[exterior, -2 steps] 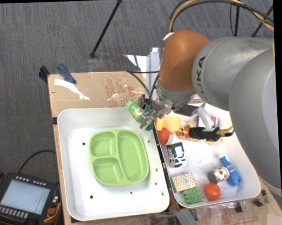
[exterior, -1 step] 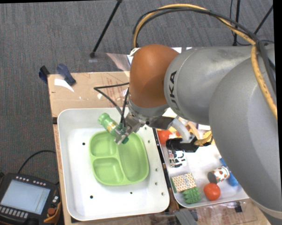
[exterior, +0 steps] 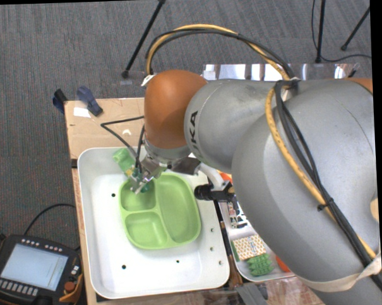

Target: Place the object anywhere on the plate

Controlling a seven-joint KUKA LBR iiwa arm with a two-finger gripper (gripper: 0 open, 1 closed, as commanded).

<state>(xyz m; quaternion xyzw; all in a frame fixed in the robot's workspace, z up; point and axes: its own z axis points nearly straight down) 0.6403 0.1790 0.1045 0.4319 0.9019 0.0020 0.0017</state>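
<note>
The end effector hangs at the upper left corner of the green divided plate, which lies in the left white bin on the table. Something small and greenish sits at its tip, too blurred to identify, and whether it is open or clamped cannot be told. A green object lies just beyond the plate's rim; so near the edge, a release could drop the piece off the plate.

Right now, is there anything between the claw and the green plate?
Nothing visible. The claw hangs right over the upper left compartment of the green divided plastic plate, which lies in the left white bin.
</note>
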